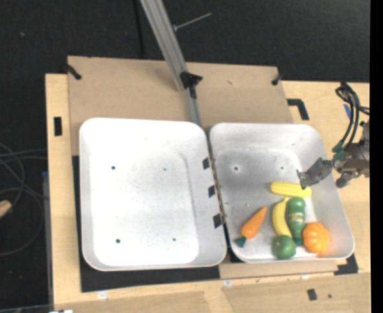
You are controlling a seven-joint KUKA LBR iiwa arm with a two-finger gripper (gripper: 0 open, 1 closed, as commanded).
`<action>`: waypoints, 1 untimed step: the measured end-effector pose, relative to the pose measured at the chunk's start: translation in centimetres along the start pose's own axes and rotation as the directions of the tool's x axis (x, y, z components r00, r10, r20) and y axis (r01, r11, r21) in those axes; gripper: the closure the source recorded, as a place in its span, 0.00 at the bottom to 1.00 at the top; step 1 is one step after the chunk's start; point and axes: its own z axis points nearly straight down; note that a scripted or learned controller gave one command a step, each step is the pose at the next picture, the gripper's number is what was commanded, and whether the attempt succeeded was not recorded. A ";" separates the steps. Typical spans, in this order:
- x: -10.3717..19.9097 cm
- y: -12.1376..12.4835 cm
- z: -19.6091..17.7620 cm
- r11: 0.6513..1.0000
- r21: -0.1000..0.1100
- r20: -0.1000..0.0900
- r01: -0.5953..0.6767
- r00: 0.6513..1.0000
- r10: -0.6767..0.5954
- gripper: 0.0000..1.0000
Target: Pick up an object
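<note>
Across the surface (256,83) two bins are lying side by side, the left bin (145,194) bare and the right bin (256,149) carrying a cluster of toy food in its near right corner: two bananas (289,189), a carrot (254,222), a cucumber (296,215), an orange pumpkin (316,237) and a green ball (283,246). Over the right bin's far right rim the gripper (316,172) is hanging just beside the upper banana, and nothing is sitting between its tips, though I cannot tell how they are set. Picking is, by my judgement, not yet done: descent, closing and lifting are all remaining.
</note>
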 end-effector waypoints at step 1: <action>4.6 3.2 18.6 1.000 0.008 -0.002 0.001 1.000 -0.001 0.00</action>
